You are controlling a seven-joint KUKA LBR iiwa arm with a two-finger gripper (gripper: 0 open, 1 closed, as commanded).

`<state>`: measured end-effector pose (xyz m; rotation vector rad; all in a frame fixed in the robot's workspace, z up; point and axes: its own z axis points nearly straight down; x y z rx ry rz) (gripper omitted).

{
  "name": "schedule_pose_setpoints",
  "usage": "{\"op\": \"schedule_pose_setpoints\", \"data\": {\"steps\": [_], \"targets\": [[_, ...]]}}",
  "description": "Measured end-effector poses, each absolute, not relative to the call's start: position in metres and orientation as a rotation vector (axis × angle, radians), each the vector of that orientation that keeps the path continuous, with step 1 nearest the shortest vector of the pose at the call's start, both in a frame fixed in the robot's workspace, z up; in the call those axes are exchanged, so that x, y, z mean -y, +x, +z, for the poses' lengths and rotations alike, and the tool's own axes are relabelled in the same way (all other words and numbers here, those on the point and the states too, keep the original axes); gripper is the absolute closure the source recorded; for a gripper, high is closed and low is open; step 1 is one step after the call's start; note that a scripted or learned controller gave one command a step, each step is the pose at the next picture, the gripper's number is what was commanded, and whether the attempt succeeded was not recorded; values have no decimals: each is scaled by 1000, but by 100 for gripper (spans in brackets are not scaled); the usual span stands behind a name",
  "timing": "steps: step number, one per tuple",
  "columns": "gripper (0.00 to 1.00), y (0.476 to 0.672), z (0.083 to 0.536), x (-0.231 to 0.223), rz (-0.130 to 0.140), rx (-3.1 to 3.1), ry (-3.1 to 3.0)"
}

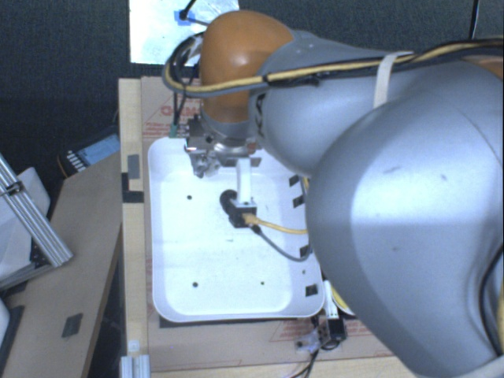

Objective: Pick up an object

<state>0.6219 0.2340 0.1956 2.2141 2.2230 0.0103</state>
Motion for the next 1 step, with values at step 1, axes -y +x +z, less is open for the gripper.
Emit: {"op": "schedule_pose_setpoints", "data": {"steps": [1], "targets": [[100,644,180,-234,3,-2227,2213]]}}
